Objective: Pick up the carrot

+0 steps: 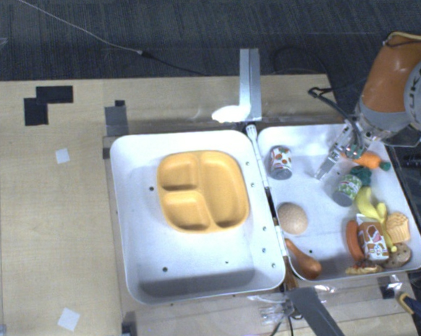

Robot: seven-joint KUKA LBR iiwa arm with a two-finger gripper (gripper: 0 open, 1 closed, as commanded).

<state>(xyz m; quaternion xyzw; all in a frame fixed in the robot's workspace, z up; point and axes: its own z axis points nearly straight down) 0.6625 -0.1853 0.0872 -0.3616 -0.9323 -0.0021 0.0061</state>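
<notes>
With the carrot (369, 160) lying just right of the gripper (346, 153), whose grip state cannot be told here, better to shift right over it, drop straight down clear of the green can (348, 187) below, then close across its width.

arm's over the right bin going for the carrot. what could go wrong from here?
1. The carrot lies tight against a green-labelled can and close to the bin wall, so the gripper may catch the can or pinch both.
2. The banana just below could get pushed.
</notes>
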